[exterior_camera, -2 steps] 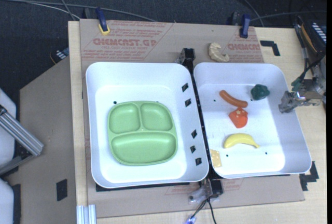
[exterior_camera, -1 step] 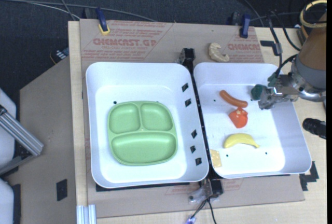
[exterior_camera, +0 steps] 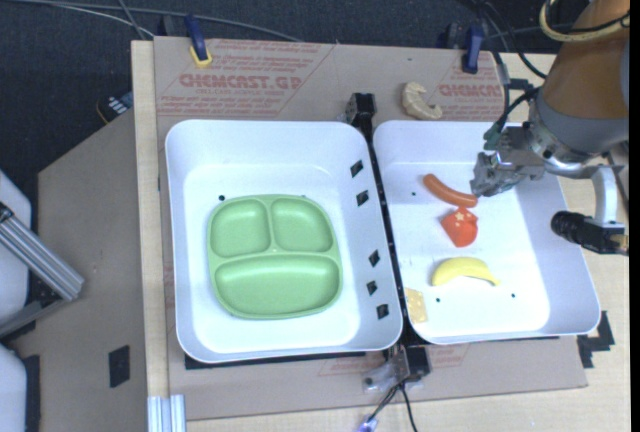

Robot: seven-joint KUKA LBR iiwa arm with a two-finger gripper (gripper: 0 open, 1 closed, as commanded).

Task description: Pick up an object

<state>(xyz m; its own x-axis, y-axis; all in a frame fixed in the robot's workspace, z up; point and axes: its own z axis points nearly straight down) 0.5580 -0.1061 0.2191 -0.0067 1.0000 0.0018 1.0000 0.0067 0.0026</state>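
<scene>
In the right bin (exterior_camera: 530,315) lie an orange sausage-shaped piece (exterior_camera: 447,190), a red strawberry-like piece (exterior_camera: 461,227) just below it, and a yellow banana (exterior_camera: 464,271) nearer the front. My gripper (exterior_camera: 490,178) hangs low over the bin's back right part, just right of the sausage's right end. Nothing shows between its fingers. The arm comes in from the right with its orange band above the wrist.
The left bin (exterior_camera: 190,170) holds a green divided plate (exterior_camera: 274,254). A beige piece (exterior_camera: 420,101) lies on the cardboard behind the right bin. A small tan square (exterior_camera: 415,300) sits at the right bin's front left corner. Blue clamps hold the board's back edge.
</scene>
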